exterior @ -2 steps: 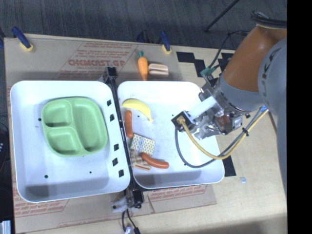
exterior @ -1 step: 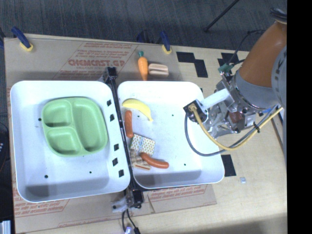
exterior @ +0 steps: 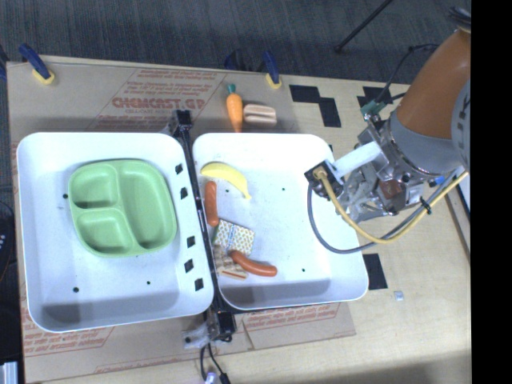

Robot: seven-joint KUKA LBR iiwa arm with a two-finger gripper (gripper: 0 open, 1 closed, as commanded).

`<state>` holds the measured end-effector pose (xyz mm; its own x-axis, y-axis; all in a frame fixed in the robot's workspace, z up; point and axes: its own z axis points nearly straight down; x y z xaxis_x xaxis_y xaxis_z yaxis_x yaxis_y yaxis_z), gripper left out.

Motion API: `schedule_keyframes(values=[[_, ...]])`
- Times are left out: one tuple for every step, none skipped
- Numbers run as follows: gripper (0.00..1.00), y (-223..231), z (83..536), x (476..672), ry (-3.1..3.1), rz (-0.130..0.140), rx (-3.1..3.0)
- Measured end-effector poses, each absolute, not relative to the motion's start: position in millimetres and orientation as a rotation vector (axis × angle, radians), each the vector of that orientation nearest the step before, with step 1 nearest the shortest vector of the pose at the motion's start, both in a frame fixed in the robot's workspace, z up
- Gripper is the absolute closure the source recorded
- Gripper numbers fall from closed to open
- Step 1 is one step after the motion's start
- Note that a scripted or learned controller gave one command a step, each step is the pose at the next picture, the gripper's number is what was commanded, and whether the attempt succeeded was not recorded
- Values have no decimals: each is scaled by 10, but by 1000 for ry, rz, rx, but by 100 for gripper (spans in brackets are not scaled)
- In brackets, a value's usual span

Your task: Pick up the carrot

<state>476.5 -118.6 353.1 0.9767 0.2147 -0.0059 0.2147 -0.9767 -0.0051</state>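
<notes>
Behind right bin's [exterior: 340, 274] far rim: carrot [exterior: 234, 110], unobstructed.

The tabletop [exterior: 416, 318] carries printed cardboard [exterior: 160, 94] with two white bins on it, the left bin [exterior: 40, 238] and right bin [exterior: 320, 286] touching. Behind the right bin lie a carrot [exterior: 234, 110] and a bun [exterior: 259, 115] side by side.
</notes>
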Motion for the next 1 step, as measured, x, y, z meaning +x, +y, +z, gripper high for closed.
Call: schedule_keyframes(values=[[100, -610, 3331, 4762, -432, 7, -3109]])
